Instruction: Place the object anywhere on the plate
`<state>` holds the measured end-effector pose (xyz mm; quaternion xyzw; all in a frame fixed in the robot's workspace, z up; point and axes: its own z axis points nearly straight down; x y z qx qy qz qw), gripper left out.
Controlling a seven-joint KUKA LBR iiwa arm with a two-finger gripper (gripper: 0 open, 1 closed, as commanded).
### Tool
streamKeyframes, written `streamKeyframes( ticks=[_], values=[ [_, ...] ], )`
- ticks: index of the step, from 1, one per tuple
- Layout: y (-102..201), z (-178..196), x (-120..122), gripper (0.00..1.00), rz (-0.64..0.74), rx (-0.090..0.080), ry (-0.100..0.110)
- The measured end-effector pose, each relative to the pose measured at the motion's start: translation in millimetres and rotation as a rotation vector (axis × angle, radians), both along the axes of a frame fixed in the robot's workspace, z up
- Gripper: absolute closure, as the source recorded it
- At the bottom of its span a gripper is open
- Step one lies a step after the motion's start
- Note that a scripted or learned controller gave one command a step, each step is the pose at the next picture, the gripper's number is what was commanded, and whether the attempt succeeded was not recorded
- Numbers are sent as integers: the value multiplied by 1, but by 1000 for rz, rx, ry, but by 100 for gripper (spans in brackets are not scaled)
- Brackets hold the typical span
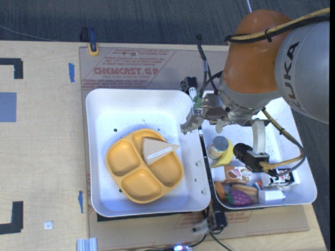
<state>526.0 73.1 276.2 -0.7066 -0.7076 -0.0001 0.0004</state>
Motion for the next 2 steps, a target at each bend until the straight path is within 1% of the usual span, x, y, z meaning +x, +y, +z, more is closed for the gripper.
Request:
streamKeyframes(
  ticks=[1, 2],
  values=[
    [52, 68, -29, 0, 2, 1, -5],
    [62, 79, -46, 0, 2, 1, -6]
  ],
)
